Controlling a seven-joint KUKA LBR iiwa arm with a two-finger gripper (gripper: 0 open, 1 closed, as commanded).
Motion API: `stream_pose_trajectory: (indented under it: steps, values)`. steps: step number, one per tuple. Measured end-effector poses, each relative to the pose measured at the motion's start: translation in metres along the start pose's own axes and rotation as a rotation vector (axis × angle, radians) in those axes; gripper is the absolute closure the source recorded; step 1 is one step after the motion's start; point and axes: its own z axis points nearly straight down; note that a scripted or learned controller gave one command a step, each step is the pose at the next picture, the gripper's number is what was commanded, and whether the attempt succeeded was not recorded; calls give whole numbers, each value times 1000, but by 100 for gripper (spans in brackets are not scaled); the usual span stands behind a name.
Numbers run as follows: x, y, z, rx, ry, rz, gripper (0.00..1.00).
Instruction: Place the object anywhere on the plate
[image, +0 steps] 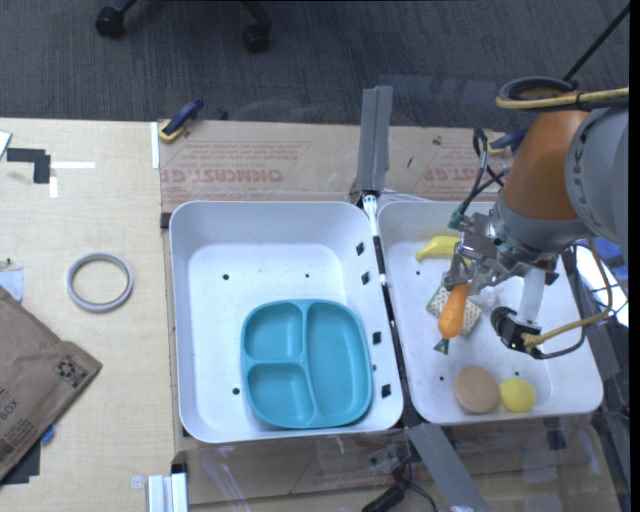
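Observation:
A light blue divided plate (305, 362) lies in the left bin (200, 300), toward its front. Over the right bin (580, 400), the gripper (463, 283) points down, its fingers closed on the upper end of an orange toy carrot (452, 314). The carrot hangs tilted below the fingertips with its green tip at the lower left. It is to the right of the plate, across the wall between the two bins.
In the right bin lie a yellow banana (437, 247), a small checked packet (438, 299) beside the carrot, a beige egg-shaped object (477, 389) and a yellow lemon (517, 394). A black cable loop (520, 335) dangles from the wrist. A tape ring (100, 281) sits on the bench at left.

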Motion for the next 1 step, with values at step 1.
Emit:
stream_pose_trajectory:
  steps: [1]
  values:
    - [82,-38,-1,-1,1,-189,100]
